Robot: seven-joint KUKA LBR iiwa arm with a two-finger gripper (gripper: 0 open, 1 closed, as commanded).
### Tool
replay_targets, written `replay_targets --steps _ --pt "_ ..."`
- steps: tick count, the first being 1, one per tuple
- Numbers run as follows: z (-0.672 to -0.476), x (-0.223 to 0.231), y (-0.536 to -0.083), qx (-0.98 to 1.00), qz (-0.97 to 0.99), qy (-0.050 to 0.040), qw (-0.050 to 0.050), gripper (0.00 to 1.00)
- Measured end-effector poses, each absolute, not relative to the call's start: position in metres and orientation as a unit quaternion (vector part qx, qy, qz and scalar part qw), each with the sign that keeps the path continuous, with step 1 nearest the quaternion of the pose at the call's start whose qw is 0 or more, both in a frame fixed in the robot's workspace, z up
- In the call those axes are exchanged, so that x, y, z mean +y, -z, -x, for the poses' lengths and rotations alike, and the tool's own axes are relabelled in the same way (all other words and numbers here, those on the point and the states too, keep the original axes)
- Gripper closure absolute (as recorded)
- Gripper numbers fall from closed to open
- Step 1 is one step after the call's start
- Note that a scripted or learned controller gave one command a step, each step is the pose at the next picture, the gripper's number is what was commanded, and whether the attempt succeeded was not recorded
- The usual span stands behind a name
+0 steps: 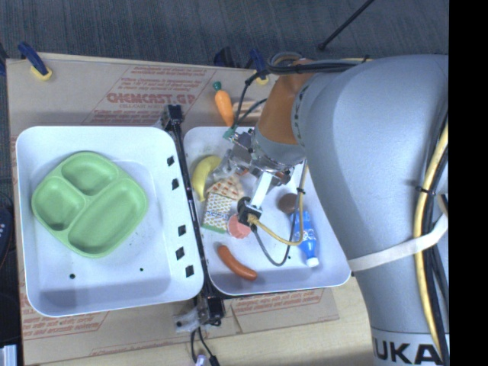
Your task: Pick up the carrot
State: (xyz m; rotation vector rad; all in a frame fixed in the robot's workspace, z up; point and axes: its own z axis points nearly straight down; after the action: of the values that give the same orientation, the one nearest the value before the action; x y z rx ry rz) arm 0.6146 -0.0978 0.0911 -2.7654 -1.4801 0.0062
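The carrot, orange with a small green top, lies on the cardboard just behind the right bin's far rim, outside the bin. My gripper hangs low over the far left part of that bin, above a banana and a checkered waffle piece. It is a short way in front of the carrot and nothing shows in its grasp. The wrist and its cables hide the gripper's tip.
The right bin also holds a red round piece, a sausage, a blue and white tube and a brown lump. A green divided plate sits in the left bin.
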Motion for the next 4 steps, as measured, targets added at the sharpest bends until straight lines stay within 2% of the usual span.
replay_targets --steps 1,2,3,4 --pt "-0.652 -0.101 -0.091 -0.547 0.837 -0.0122 0.007 0.00" --pt "-0.657 -0.179 -0.236 -0.478 0.879 -0.0003 0.000 0.00" --pt "-0.655 -0.148 -0.106 -0.362 0.932 -0.0029 0.003 0.00" --pt "-0.618 -0.103 -0.091 -0.196 0.981 -0.0033 0.003 0.00"
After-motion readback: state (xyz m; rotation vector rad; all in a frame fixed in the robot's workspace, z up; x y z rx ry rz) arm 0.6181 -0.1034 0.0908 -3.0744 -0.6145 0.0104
